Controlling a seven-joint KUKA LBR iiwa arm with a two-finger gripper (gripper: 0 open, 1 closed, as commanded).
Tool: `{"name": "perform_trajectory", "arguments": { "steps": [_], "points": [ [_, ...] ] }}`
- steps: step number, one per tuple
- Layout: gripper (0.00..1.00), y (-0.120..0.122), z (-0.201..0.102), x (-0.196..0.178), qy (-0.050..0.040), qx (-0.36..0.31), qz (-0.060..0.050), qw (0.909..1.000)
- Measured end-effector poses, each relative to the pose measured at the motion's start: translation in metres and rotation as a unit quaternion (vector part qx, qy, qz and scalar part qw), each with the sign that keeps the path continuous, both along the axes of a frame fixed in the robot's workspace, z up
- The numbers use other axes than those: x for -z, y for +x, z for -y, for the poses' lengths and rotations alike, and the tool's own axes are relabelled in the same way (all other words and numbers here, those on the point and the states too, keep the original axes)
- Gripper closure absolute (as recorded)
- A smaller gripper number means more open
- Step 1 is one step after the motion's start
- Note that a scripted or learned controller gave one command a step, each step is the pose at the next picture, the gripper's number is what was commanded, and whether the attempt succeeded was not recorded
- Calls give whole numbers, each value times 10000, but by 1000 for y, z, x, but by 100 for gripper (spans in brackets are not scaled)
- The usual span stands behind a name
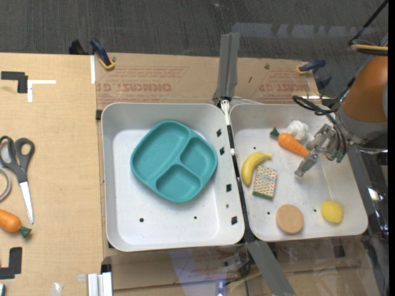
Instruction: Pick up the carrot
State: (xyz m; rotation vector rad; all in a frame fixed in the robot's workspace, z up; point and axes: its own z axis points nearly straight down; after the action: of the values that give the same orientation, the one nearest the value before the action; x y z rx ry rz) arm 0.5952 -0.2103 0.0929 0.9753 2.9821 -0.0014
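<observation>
An orange carrot [291,143] with a green tip lies in the upper part of the right bin [352,184], pointing down and right. My gripper [312,152] hangs just right of the carrot's thick end, over the bin floor. Its fingers [305,165] stand open, and nothing sits between them. The carrot rests on the bin floor, not held. A second, smaller carrot [9,221] lies on the wooden bench at the far left, outside both bins.
Beside the carrot are a white lump [298,128], a banana [253,166], a speckled block [265,182], a round tan disc [289,219] and a lemon [332,212]. A teal divided plate [174,160] lies in the left bin. Scissors [19,165] rest on the bench.
</observation>
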Motion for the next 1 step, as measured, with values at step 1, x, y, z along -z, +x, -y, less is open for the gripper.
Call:
{"name": "perform_trajectory", "arguments": {
  "steps": [1],
  "points": [
    [0,33,-4,-2,3,1726,13,9850]
  ]
}}
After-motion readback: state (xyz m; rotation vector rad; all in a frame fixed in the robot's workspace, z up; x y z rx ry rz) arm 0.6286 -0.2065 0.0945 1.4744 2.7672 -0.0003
